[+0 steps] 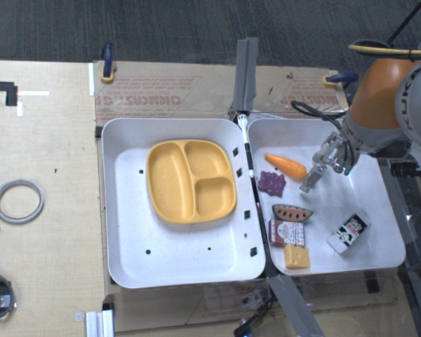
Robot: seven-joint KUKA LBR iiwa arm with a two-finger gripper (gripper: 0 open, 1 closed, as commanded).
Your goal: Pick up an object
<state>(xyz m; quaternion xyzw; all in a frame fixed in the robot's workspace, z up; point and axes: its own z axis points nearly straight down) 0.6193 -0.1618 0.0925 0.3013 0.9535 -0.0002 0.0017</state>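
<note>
a roll of grey tape [17, 201] is seen on the bench at far left. a yellow divided plate [191, 180] with three compartments lies in the left bin [126, 258]. in the right bin [379, 244] are found an orange carrot [285, 165], tapered and smooth, purple grapes [271, 182], a watermelon slice [292, 213], a cheese wedge [297, 256] and a small carton [348, 233]. the gripper [314, 175] is held just right of the carrot, fingers slightly apart, nothing between them.

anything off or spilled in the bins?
Nothing stands out. The yellow divided plate sits flat in the left bin; the carrot, purple grapes, watermelon slice, cheese and small carton lie loose in the right bin.
</note>
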